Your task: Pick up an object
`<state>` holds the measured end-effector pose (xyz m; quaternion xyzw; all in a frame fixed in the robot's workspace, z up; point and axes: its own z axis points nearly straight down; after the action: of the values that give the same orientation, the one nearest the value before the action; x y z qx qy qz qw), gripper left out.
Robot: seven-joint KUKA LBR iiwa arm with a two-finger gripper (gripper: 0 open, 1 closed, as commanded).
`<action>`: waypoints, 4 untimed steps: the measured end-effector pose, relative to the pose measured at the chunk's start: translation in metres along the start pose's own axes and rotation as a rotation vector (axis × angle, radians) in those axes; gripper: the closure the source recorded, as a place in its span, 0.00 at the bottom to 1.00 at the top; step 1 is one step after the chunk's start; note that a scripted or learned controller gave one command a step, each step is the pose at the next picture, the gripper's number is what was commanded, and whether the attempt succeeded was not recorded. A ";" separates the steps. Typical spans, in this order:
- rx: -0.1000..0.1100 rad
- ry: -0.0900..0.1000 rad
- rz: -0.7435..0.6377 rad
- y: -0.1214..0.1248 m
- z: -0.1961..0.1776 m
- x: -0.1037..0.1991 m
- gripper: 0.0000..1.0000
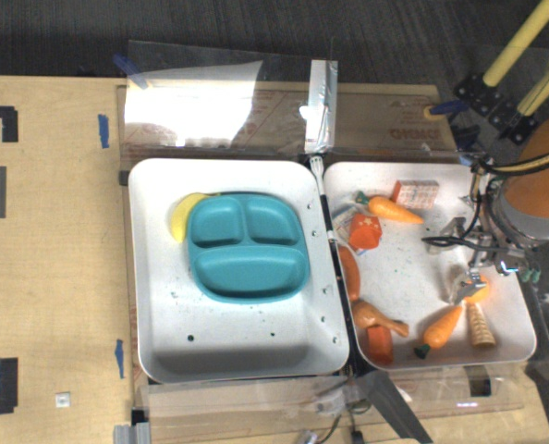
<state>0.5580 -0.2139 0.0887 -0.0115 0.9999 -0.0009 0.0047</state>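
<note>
The tool (469,280) is hovering low at the right side of the right bin (524,340), likely lining up on the carrot (444,326) lying just below it — whether it is apart or together, I cannot tell. The left bin (154,276) is carrying a teal divided plate (247,246) — a yellow piece (180,215) is peeking out beside it.

so the left white bin (159,331) has a teal divided plate (248,246) sitting in it, with something yellow (180,215) poking out at its 9 o'clock edge.
</note>
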 end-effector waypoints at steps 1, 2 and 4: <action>0.001 -0.003 -0.080 -0.008 0.000 0.000 0.00; 0.002 -0.003 -0.204 -0.009 0.001 -0.021 0.00; 0.001 -0.004 -0.467 -0.009 -0.048 -0.023 0.00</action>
<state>0.5805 -0.2225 0.1371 -0.2426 0.9701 -0.0023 0.0063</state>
